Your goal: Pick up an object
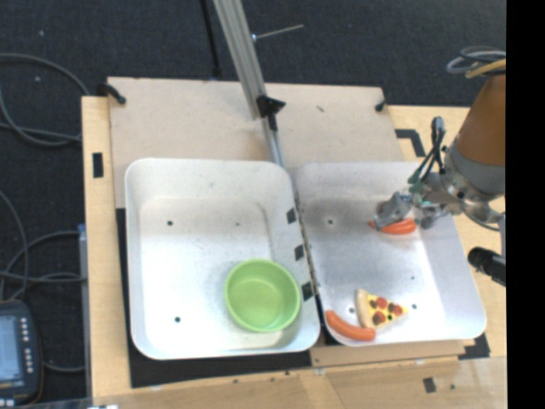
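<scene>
Two grey metal fingers of the gripper [400, 214] pinch a small orange-red, sausage-shaped toy [397, 226] from above, the piece lying crosswise between their tips over the upper middle of the right-hand shallow white bin [341, 186]. From this slanted overhead view it cannot be told whether the toy rests on the bin floor or hangs just clear of it. Behind the fingers, the grey wrist and the orange band of the arm [484, 135] reach in from the right side, with a green cable running down to the tool.

Near the front rim of the same bin lie two more playthings, just beside each other: a tan wedge of toy pizza with red and dark toppings [378, 308] and a second orange-red toy sausage [349, 326], curved along the bin's front left corner. Both sit well apart from the gripper.

The left-hand shallow white bin [170, 194] touches its neighbour along a shared middle edge and holds a lime-green round plastic bowl [262, 294], upright, toward its front right corner. Both bins rest on a pale wooden bench [187, 118], and a slanted silver aluminium rail [243, 45] descends from the top of the scene to the bins' meeting point. Black cables trail over the dark floor at left.
</scene>
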Controlling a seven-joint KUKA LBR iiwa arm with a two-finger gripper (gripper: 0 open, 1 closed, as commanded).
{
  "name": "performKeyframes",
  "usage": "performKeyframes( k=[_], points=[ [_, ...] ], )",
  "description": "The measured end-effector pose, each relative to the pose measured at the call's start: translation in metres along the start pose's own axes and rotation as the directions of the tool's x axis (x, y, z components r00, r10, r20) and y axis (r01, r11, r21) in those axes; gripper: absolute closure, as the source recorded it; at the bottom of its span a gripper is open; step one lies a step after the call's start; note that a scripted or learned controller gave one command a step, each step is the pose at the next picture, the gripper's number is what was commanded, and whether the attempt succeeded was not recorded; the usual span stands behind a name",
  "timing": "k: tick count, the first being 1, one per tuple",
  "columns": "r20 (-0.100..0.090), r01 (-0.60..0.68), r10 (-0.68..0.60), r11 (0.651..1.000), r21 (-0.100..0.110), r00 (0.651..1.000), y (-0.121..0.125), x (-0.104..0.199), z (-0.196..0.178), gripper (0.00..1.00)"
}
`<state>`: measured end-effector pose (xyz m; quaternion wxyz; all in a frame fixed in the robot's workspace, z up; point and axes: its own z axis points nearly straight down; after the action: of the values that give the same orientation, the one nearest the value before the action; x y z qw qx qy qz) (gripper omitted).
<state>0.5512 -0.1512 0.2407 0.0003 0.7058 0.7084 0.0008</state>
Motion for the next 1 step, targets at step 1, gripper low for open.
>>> performKeyframes(
  k=[1],
  points=[
    [0.000,-0.001,0.001,1.000,0.000,1.000,0.0000,0.0000,-0.0001,0.00]
  ],
)
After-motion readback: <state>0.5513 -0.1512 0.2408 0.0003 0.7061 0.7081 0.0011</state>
